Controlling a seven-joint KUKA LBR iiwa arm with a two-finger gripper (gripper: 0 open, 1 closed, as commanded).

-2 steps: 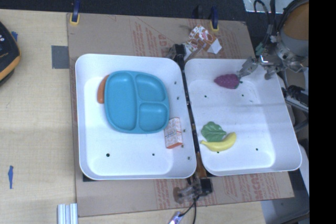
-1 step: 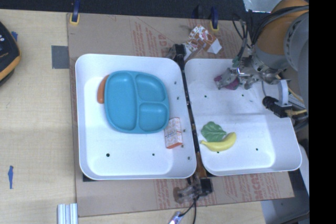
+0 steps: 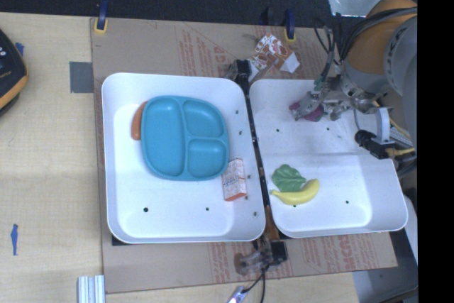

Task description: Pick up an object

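Yellow banana [image 3: 298, 193] and green leaf [image 3: 286, 177] lie untouched in the right bin [image 3: 369, 213], so nothing looks picked yet; the gripper [image 3: 310, 108] hovers low at that bin's far end, its opening indiscernible.

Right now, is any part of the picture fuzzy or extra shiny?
In the camera view, the gripper over the right bin looks smeared and fuzzy, while the blue plate and banana are sharp; light is soft and even, with a pale bright patch on the dark floor at top right.
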